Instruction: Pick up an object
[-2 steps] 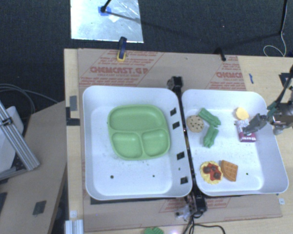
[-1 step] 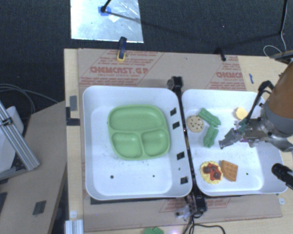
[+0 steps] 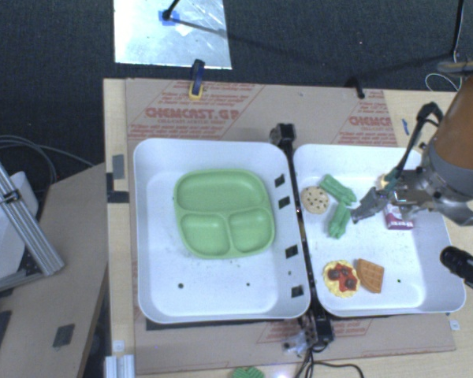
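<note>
The right bin (image 3: 433, 290) holds several toy foods. A chocolate-chip cookie (image 3: 314, 201) lies near its left wall. Beside it are two green bean-like pieces, one (image 3: 338, 188) higher and one (image 3: 338, 222) lower. A small pizza (image 3: 340, 278) and an orange waffle piece (image 3: 370, 275) lie toward the front. A purple and white item (image 3: 400, 221) lies partly under the arm's wrist. My gripper (image 3: 363, 209) hovers over the middle of this bin, pointing left, just right of the lower green piece. Nothing shows held in it.
The left bin (image 3: 154, 290) holds a green divided plate (image 3: 223, 213). A black divider with clips (image 3: 292, 211) runs between the bins. The grey and orange arm (image 3: 461, 148) covers the right bin's far right side. Cables lie along the bench's back edge.
</note>
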